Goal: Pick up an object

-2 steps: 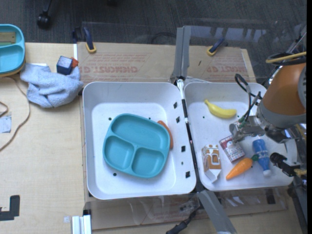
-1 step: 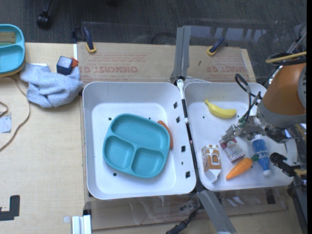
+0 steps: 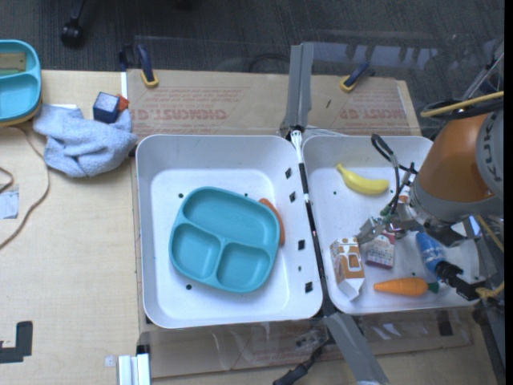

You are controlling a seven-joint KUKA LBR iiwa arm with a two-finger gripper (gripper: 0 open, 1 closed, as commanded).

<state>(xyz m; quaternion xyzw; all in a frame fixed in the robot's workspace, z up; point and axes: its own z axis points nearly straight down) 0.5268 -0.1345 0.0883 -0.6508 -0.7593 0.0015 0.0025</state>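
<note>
Where cardboard (image 3: 192, 103) covers bench, two white bins (image 3: 152, 215), grey carpet (image 3: 240, 14)

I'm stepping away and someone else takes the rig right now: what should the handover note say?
Gripper: low in the right bin, over the small packet; nothing seen between its fingers.
Right bin: banana, small carton, carrot, blue bottle.
Left bin: teal divided plate with an orange item at its edge.
Done: nothing lifted yet.
Left: grasp and lift one object.

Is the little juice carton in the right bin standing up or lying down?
Lying down. The juice carton rests flat on the right bin floor, its printed face up.
</note>
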